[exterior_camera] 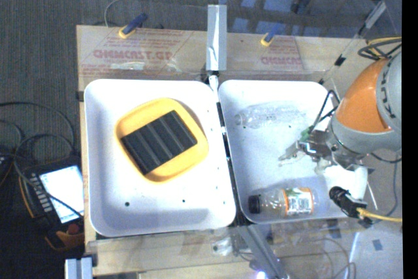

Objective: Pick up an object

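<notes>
Gripper (302, 148) sits over the right half of the right bin (274, 91), at the end of the grey arm (369, 111) that comes in from the right with its orange band showing above the wrist. Fingers point left, toward mid-bin; their spread cannot be told from this view, and nothing shows between them.

Bottle with orange label (282, 202) lies on its side along the near wall of the right bin, dark cap to the left, amber contents visible. It is near the gripper but apart from it, on the near side.

Clear plastic bottle (269, 116) lies on its side in the far half of the same bin, faint against the white floor, to the far left of the gripper and not touching it.

Left bin (104, 206) holds a yellow dish (163, 138) with a black ribbed insert, tilted at an angle, roughly central.

Both bins rest side by side on a wooden bench (157, 52). Two yellow-and-blue clamps (132, 25) grip the far edge of the bench. A metal upright (215, 39) stands at the far end of the seam between the bins.
</notes>
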You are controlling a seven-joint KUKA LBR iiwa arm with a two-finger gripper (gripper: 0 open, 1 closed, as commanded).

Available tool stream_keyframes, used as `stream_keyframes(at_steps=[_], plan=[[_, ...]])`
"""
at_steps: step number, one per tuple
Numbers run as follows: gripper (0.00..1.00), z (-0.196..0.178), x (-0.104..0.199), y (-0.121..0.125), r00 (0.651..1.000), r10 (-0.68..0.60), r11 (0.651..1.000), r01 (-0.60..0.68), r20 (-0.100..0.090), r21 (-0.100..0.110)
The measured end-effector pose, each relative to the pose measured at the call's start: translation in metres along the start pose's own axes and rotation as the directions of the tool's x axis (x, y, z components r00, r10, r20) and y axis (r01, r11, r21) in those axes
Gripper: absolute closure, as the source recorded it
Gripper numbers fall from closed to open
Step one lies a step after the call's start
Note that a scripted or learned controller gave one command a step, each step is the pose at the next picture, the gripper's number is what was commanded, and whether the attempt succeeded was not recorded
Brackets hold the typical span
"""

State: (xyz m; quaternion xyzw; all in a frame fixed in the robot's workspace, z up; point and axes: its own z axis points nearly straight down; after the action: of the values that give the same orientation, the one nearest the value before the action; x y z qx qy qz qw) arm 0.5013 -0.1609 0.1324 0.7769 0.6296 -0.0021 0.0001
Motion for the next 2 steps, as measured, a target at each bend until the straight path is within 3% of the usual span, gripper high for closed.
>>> stream_keyframes(at_steps=[1,2], plan=[[0.0,0.041,0.024,0.025,0.99,-0.144,0.99,0.144,0.003,-0.01],[0.0,-0.006,-0.027,0.073,1.0,0.01,1.0,-0.01,0.001,-0.001]])
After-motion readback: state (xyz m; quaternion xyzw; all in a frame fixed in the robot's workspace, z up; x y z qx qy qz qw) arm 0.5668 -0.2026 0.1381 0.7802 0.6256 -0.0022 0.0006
